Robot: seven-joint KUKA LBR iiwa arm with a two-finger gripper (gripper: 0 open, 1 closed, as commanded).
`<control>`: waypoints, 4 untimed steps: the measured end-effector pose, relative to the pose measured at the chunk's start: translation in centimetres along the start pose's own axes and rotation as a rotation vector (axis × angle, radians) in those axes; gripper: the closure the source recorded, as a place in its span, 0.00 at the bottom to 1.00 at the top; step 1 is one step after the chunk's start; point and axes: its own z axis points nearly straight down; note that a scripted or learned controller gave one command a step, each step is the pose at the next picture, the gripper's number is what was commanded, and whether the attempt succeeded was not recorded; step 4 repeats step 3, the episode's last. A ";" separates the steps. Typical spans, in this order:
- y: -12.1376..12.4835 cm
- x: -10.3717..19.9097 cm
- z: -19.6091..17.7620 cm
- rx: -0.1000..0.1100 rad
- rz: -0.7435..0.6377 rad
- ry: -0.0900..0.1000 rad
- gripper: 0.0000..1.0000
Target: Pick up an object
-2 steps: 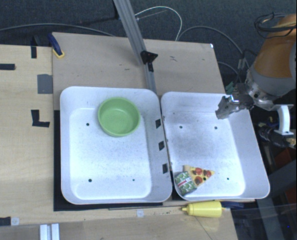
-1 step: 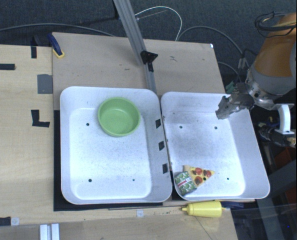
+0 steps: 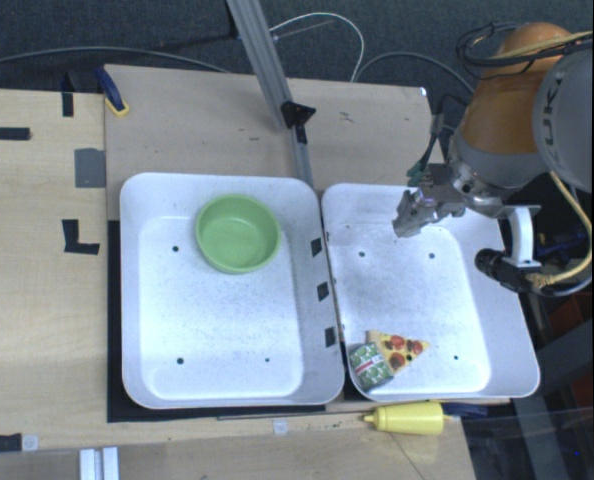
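The arm reaches in from the right with its gripper [image 3: 409,220] hanging over the far part of the right bin [image 3: 497,298], above bare white floor and well apart from anything it could take. Whether the jaws stand wide or narrow cannot be told from this slant, and nothing shows between them. The step in hand looks like the approach, before any grasp. The nearest candidates lie in the near left corner of that bin: a pizza slice toy [image 3: 401,347] touching a small green packet [image 3: 369,364]. A green bowl [image 3: 238,233] sits in the far part of the left bin [image 3: 147,298], and a yellow bottle [image 3: 409,418] lies on the worktop [image 3: 197,118] just outside the right bin's near rim. The next move probably calls for travelling toward the near corner, then descending on one item without catching the rim.
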 end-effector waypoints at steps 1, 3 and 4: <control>1.1 5.9 -0.1 0.000 -0.001 0.001 1.00; 5.2 16.3 1.2 0.001 0.001 -0.001 1.00; 5.2 16.3 1.2 0.001 0.001 -0.001 1.00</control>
